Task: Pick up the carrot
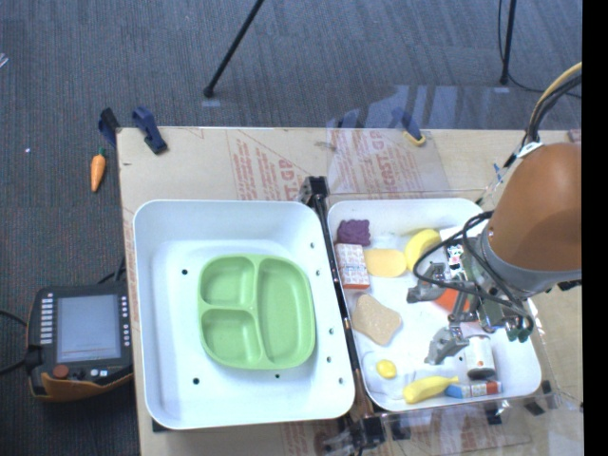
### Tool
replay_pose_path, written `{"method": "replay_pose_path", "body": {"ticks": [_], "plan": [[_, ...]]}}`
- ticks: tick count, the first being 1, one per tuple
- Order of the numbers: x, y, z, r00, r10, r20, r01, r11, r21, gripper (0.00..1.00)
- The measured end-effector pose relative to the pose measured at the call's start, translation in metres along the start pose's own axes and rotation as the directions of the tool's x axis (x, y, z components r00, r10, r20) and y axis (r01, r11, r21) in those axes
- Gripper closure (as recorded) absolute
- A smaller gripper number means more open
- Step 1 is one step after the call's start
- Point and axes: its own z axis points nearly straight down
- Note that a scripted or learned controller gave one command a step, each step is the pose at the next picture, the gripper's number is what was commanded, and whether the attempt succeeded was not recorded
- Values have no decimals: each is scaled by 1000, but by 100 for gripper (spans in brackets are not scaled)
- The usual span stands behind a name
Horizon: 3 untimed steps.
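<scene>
Looks like the approach step: the tool [454,335] hangs low in the right bin [528,373], can't tell its grip. An orange bit, probably the carrot [446,299], sits just beside it. Next it needs lining up over it.

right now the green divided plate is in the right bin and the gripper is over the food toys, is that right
Not quite: the green divided plate lies in the left bin, not the right one, as the camera view shows. The rest holds: the gripper is over the food toys in the right bin.
</scene>
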Motion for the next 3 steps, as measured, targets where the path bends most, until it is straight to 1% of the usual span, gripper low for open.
{"method": "replay_pose_path", "body": {"ticks": [1, 2, 3], "plan": [[-42, -61, 30, 1000, 0, 1, 0, 1000, 0, 0], [-120, -88, 109, 983, -183, -1, 183, 983, -3, 0], [-147, 5, 114, 981, -194, 7, 194, 981, -4, 0]]}}
